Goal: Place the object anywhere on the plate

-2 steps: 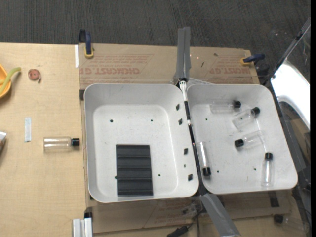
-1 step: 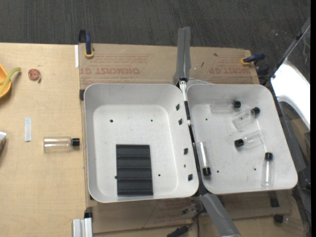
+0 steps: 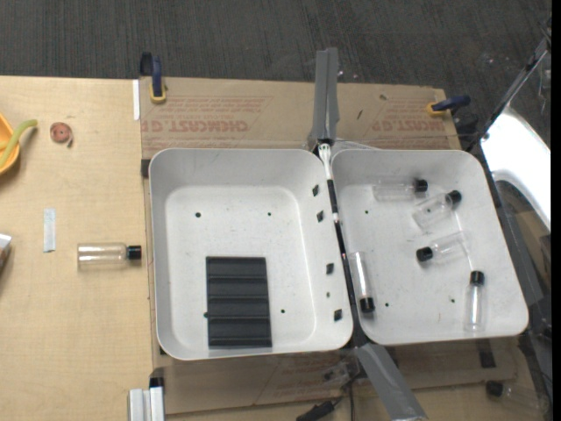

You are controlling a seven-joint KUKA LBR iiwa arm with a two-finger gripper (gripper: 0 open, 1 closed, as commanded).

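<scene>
Five clear vials (image 3: pixel 441 247) with black caps lie scattered in the right white bin (image 3: pixel 500 235); a dark ribbed plate (image 3: pixel 237 302) sits in the left bin (image 3: pixel 175 235). Pincer state: cannot tell. Best approach, likely: grasp one isolated vial across its middle.

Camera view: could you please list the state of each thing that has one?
Black ridged plate: flat in left bin, bare.
Vial by divider: lying, capped.
Top vial: lying, capped.
Upper-right vial: lying, capped.
Middle vial: lying, capped.
Right-edge vial: lying, capped.
Vial on bench: lying, capped.
</scene>
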